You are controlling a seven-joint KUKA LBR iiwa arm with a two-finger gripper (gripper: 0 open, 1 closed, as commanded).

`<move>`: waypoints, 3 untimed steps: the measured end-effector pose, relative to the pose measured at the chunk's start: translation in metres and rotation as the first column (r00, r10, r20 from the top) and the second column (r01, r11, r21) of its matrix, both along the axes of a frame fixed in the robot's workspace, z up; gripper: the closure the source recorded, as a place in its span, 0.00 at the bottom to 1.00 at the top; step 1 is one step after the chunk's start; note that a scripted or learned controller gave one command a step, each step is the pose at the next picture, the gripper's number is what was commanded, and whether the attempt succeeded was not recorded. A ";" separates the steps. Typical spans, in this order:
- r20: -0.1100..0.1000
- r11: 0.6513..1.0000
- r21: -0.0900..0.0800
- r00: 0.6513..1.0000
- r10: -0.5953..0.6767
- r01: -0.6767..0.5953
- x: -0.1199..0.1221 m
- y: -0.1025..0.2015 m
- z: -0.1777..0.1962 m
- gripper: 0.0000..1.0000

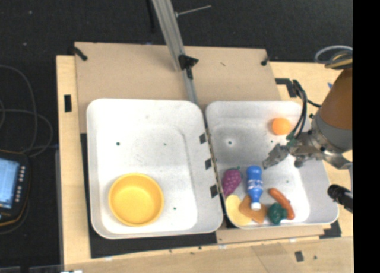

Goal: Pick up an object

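From my remote station I see the surface (148, 76), a flat tan board with dark clips at its corners, carrying two shallow white bins side by side. A slim grey metal rail (169, 22) slants down from the top edge and ends where the bins meet.

The left bin (142, 135), smooth glossy plastic with rounded corners, holds one round yellow bowl (136, 199) near its front left corner. The right bin (237, 129) is of the same make, and its contents crowd the front edge.

The arm (338, 111) enters from the right, its orange band above a grey wrist, with dark cables looping beside it. The claw (284, 153) hangs over the middle right of the right bin, pointing left. I see nothing between its fingers, but I cannot tell how far apart they stand.

Candidate things for picking lie in two groups. A small orange ball (280, 126) sits alone near the back right of the right bin, just beside the wrist and partly crowded by it. The rest are packed at the front: an upright blue bottle (254, 186) with a white cap and label; a purple, bumpy grape cluster (231, 178) just to its left; a pale yellow curved piece (238, 211) below them; an elongated orange carrot-like piece (281, 200) to the right; and a small dark green lump (275, 213) touching it. These front things press against one another and against the bin's front wall.
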State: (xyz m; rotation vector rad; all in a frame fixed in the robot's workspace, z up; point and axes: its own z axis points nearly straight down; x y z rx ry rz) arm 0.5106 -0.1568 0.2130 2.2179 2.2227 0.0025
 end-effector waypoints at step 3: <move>-0.001 1.000 -0.002 1.000 -0.003 0.003 0.000 -0.002 -0.113 0.00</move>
